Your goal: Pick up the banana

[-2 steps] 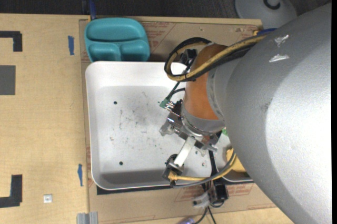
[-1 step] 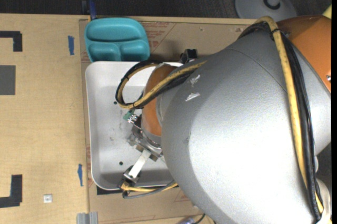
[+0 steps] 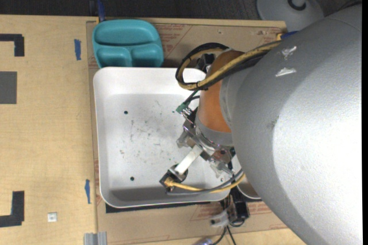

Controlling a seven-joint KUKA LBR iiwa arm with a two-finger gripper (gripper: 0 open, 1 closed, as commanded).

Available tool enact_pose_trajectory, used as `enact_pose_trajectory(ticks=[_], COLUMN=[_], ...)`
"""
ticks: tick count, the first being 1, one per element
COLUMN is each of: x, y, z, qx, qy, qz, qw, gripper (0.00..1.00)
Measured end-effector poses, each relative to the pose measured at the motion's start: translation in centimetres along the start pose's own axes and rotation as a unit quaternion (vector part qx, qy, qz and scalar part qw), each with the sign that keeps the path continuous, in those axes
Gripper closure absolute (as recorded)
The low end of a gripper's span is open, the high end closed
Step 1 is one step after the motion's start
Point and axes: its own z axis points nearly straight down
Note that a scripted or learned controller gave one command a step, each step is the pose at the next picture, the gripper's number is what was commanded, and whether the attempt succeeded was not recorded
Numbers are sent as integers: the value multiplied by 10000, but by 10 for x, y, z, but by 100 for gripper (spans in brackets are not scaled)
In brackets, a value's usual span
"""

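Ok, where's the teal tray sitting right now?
In the camera view the teal tray sits at the upper left, just past the top-left corner of the white bin and left of the grey arm.

One white bin, one teal divided tray, one grey arm

arm: grey, orange band, reaches over the white bin's right edge | gripper: low over the bin's lower right corner | white bin: floor scuffed with dark specks | teal divided tray: just beyond the bin's top edge, towards its left corner | bench: tan, blue tape marks
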Motion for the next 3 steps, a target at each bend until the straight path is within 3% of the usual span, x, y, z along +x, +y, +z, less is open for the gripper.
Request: enact_pose_trajectory(ticks=[1,2,3], x=[47,-18,9], y=[-51,20,-9], z=[64,-12,64], qx=[5,10,10], qy=[11,14,24], qz=[-121,-104,-1327], qw=[9999,9999,9911], gripper=[0,0,0])
